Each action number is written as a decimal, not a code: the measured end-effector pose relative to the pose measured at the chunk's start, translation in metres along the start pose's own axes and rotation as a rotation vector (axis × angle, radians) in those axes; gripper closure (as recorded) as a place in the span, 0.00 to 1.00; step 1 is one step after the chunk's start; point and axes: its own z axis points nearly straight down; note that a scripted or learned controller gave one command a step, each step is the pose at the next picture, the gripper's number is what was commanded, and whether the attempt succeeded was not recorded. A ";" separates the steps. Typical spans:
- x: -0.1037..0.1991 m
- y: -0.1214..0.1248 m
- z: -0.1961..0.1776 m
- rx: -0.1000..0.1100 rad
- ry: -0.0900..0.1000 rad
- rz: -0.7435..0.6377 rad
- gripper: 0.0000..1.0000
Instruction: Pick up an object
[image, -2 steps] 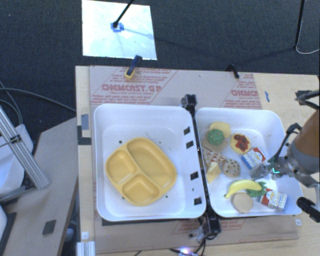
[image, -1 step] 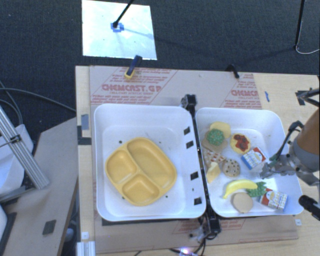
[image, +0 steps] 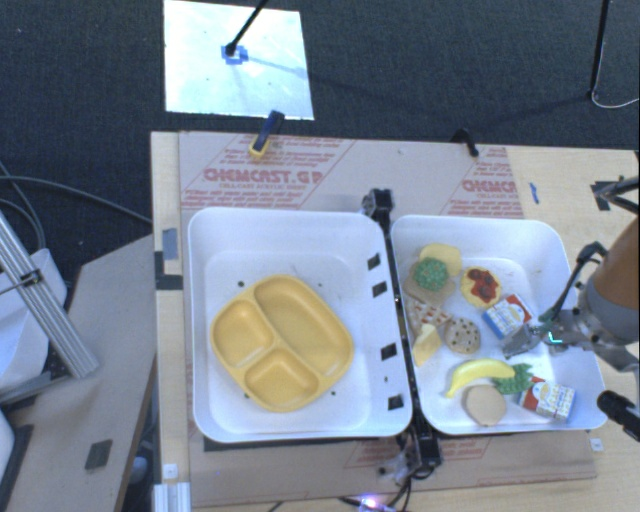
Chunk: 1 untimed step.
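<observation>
Grey two-finger gripper (image: 522, 343) low in right white bin (image: 563, 244), grip state unclear, just right of blue-and-white toy carton (image: 503, 319). Approach step; next move needs fingers centred over carton.

Toy food pile (image: 470, 325) in right bin (image: 548, 240) — banana, cookie, burger, small cartons, lying flat, close together

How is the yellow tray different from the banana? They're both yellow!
The yellow tray is far bigger than the banana. The tray is a wide dish split into three compartments; the banana is one thin curved piece. The tray lies alone in the left bin, while the banana lies in the right bin crowded among other toy foods. Both are yellow, and the hand touches neither.
</observation>
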 end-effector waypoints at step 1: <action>0.000 0.001 -0.011 -0.003 -0.001 -0.002 1.00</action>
